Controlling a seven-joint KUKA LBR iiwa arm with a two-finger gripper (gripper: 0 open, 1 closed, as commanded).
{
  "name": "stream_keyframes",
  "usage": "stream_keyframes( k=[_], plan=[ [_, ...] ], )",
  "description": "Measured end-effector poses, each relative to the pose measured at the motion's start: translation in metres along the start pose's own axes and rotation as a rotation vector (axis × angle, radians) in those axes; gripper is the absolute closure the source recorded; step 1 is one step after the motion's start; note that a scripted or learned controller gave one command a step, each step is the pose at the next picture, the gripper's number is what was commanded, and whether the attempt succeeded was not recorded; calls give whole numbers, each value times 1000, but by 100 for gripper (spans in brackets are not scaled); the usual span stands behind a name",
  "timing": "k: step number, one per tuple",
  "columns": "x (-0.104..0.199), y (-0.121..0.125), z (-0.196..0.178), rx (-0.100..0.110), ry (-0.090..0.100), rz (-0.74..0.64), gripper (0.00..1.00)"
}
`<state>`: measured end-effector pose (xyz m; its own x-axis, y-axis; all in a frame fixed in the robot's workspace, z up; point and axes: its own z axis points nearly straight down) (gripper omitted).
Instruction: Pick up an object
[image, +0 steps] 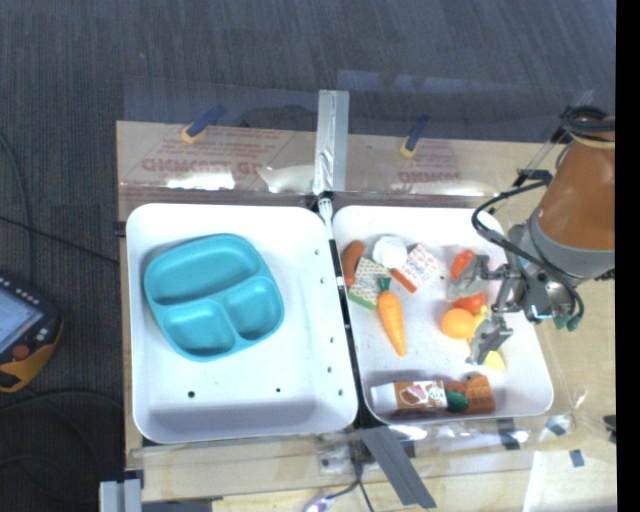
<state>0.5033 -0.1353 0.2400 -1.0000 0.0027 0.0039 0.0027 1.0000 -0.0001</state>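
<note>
Hand (490, 325) low over right bin (530, 400), near its right wall, just beside orange ball (458, 323); whether it is released or clenched, cannot tell. Carrot (392, 320) lies mid-bin, small box (420, 268) above it, brown packet (420, 394) along front wall. Left bin (170, 410) carries blue divided tray (212, 294).

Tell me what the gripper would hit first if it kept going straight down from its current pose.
Probably the yellow item lying under the gripper, beside the orange ball in the right bin; depth is hard to judge from this slanted view.
</note>
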Motion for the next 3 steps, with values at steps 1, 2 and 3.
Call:
stream_keyframes(
  k=[1,2,3],
  plan=[
    [-44,7,131,1,-4,-133,0],
    [-48,32,150,6,-13,-140,0],
    [-25,-23,149,5,-19,-167,0]
  ],
)
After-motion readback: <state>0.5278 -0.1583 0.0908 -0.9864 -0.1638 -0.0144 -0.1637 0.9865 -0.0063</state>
